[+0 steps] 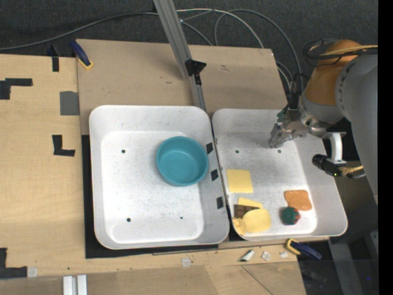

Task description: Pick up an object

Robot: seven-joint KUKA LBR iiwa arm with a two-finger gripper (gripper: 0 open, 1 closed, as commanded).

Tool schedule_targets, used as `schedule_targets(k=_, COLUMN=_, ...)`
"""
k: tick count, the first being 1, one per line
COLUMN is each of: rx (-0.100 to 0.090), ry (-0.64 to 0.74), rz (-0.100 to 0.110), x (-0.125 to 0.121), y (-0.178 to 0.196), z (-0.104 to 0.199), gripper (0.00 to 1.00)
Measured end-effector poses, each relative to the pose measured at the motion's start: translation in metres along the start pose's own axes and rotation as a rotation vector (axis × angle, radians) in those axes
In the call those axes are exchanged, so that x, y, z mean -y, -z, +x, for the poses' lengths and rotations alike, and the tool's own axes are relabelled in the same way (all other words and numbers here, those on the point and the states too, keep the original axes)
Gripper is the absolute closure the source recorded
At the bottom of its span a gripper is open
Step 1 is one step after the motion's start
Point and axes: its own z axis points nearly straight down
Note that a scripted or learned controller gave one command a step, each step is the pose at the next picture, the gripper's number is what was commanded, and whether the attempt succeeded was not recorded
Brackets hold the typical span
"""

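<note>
Overhead, pincer [277, 139] above right bin [319, 226]

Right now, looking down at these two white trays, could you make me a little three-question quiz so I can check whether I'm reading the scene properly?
1. True or false: the blue bowl sits in the left bin.
2. Multiple choice: where is the gripper? A) over the far part of the right bin B) over the bowl C) over the wooden bench outside the bins
3. Which item lies nearest the dark green and red ball at the near right of the right bin?

Key:
1. True.
2. A; it is apart from the small items, which lie nearer the camera.
3. The orange piece, just beyond it. The yellow square is farther left.
</note>
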Motion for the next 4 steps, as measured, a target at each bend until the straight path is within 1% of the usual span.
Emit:
schedule_targets(k=1, rx=-0.001, ry=-0.003, rz=-0.006, x=-0.004, y=0.044, z=0.004, gripper=1.0)
schedule_targets(k=2, rx=-0.001, ry=-0.002, rz=-0.007, x=-0.014, y=0.091, z=0.004, gripper=1.0)
schedule_targets(k=3, rx=0.0, ry=-0.003, rz=-0.008, x=-0.018, y=0.155, z=0.002, gripper=1.0)
schedule_targets(k=4, rx=-0.003, ry=-0.001, rz=0.001, x=0.006, y=0.141, z=0.048, gripper=1.0)
